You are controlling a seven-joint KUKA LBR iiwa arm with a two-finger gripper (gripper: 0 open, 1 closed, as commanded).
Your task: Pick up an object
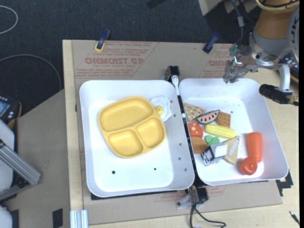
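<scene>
The right bin holds a pile of toy food: a watermelon slice, a waffle piece, a corn cob, a strawberry, a green piece, a tan wedge and an orange-red bottle. A small grey and white item lies by the wedge. My gripper hangs over the far rim of the right bin, well behind the pile, with nothing visibly between its fingers.
The left bin holds a yellow divided plate and a fried-egg toy at its far right. A black clamp sits where the bins meet. Blue clips stand on the board's far edge.
</scene>
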